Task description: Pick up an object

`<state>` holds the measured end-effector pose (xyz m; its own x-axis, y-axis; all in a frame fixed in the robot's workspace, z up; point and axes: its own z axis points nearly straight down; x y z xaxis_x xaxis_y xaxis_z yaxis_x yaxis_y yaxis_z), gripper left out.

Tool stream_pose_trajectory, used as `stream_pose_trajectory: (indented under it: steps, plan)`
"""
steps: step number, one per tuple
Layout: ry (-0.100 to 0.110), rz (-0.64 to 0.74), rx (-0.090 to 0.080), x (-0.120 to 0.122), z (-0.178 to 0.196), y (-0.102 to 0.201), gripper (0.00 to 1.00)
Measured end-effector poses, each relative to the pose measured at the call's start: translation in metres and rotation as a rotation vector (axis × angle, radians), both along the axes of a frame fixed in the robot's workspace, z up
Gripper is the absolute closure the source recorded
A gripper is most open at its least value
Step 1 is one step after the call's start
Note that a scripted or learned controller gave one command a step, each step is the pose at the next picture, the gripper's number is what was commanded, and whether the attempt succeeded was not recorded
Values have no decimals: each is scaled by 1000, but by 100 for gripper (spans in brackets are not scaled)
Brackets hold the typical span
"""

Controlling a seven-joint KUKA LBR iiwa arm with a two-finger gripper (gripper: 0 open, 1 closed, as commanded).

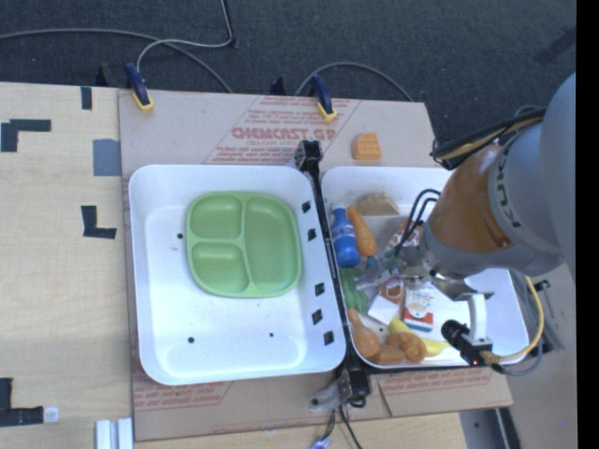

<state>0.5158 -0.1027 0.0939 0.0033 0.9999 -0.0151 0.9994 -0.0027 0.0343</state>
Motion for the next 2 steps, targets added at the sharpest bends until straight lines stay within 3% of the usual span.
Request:
stream_pose_trajectory:
  steps: [1,2]
  plan:
    - [10,1,7,-2,7,3,100]
    - [35,5,16,23,90,68,100]
